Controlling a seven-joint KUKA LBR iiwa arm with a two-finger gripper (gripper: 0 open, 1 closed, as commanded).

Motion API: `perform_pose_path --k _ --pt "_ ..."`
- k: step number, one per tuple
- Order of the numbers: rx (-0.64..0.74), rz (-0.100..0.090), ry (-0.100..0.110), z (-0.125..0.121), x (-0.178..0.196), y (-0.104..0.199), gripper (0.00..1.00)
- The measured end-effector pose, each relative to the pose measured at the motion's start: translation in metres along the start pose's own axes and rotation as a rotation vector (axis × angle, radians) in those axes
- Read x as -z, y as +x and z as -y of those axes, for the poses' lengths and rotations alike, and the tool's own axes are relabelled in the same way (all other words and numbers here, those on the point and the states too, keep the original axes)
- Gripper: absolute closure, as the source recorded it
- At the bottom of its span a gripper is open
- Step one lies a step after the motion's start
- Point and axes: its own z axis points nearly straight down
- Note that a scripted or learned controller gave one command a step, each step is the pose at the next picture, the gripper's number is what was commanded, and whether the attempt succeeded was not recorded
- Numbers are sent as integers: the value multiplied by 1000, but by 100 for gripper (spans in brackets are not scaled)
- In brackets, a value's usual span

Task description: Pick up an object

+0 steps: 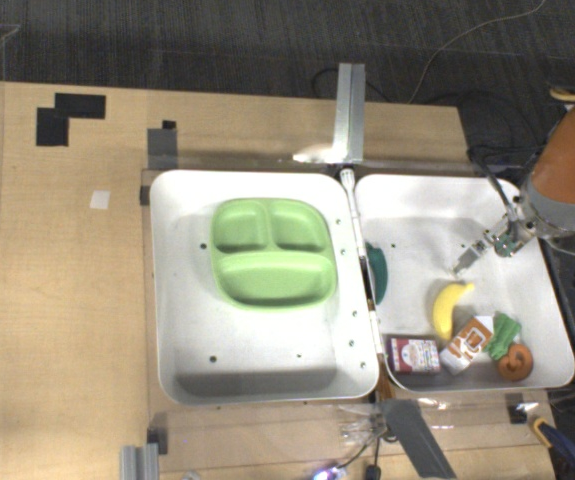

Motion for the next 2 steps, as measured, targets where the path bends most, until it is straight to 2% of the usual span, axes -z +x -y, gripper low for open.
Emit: perform_pose_path --k 1,2 --pt "-230 -2 2 9 34 66 0" --pt "-127 11 -10 25 -7 138 0"
